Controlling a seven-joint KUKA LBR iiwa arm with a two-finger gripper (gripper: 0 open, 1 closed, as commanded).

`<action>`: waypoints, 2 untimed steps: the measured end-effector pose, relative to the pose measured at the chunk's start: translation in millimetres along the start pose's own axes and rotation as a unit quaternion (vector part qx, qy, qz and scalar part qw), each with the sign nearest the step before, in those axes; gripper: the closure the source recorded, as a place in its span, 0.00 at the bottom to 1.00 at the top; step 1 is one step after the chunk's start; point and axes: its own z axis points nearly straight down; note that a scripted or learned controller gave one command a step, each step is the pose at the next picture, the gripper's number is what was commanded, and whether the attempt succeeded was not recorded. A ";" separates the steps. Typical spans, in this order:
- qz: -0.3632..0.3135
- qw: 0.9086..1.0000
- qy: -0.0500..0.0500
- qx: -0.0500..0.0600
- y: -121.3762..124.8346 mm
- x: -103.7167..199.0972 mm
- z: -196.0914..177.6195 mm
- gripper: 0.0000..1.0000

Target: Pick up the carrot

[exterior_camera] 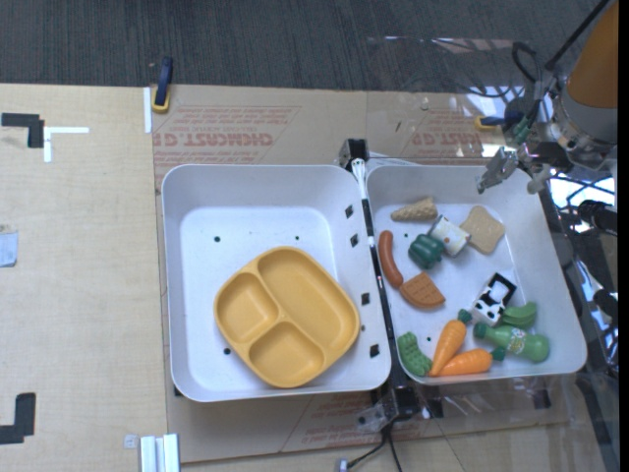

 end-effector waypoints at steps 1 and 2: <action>-0.075 0.997 0.000 0.000 -60.8 32.9 87.2 0.00; -0.116 0.993 0.001 -0.001 -140.2 42.0 115.8 0.00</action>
